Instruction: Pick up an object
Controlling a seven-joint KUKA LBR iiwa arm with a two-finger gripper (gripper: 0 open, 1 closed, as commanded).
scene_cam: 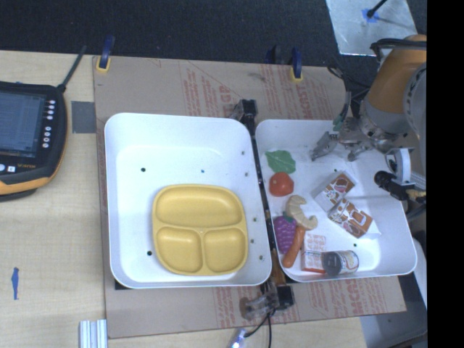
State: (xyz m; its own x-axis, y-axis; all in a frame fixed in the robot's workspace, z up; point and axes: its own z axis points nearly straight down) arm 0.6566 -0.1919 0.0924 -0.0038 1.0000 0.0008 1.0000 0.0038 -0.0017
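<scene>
Light wood forms the tabletop [51, 245], and a brown cardboard sheet [188, 85] lies under both bins. The left bin [123, 194] holds a yellow compartment tray [201, 229] in its lower half. The right bin [395, 256] carries all the small objects.

The grey arm [395, 78] enters at the upper right, and the hand [341, 145] hovers over the upper part of the right bin. Its fingers are spread apart and released, with nothing between them.

A handheld control pendant [25, 136] rests at the left edge of the tabletop.

Object positions in the right bin:
- Two snack packets [344, 203] lie near the centre, below the hand and apart from it.
- A small dark-capped jar [339, 262] lies on its side near the lower rim, just beside a red-and-white card [313, 259].
- A green leaf piece [281, 160] sits near the left wall, above a red tomato [281, 184].
- A beige curved piece [299, 211], purple grapes [285, 231] and an orange carrot [293, 246] cluster below the tomato.
</scene>
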